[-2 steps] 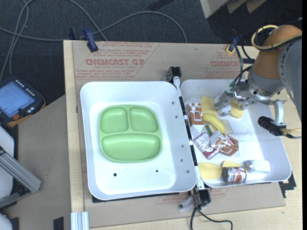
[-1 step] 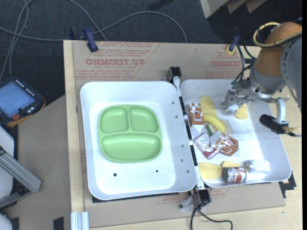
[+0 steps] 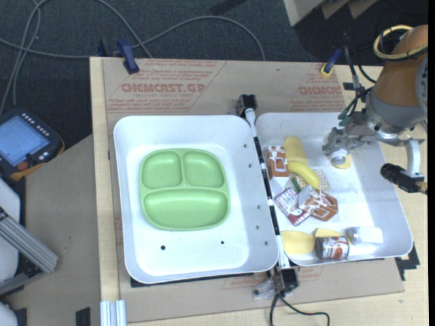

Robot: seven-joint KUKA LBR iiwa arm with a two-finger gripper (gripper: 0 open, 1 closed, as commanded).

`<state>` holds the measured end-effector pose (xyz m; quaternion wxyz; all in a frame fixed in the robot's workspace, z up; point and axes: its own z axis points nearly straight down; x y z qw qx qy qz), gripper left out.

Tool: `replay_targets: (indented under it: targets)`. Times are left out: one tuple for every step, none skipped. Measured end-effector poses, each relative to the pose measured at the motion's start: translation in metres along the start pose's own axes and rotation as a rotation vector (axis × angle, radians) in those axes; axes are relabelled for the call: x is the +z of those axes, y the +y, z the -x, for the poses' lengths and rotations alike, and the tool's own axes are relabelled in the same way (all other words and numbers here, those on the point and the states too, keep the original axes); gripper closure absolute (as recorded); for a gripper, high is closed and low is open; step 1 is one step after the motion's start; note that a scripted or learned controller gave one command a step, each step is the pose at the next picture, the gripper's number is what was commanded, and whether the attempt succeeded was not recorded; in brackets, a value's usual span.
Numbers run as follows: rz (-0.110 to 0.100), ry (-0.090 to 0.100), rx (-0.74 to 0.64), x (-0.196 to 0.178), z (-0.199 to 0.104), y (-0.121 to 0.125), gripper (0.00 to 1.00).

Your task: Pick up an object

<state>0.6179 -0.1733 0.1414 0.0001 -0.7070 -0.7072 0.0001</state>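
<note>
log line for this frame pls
arm: over right bin | gripper: low at far side, near banana | grasp: none seen | left bin: green tray

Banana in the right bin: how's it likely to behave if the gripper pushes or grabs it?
The banana is curved and smooth, so a push would probably pivot it rather than slide it straight. It lies against the packets, so they would likely shift with it. Its rounded skin may slip between narrow fingers.
</note>
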Motion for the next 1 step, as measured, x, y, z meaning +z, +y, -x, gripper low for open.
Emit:
replay_targets:
  targets:
    - [-0.002, 0.001, -0.001, 0.0358, -0.0421, 0.0153, 1.0]
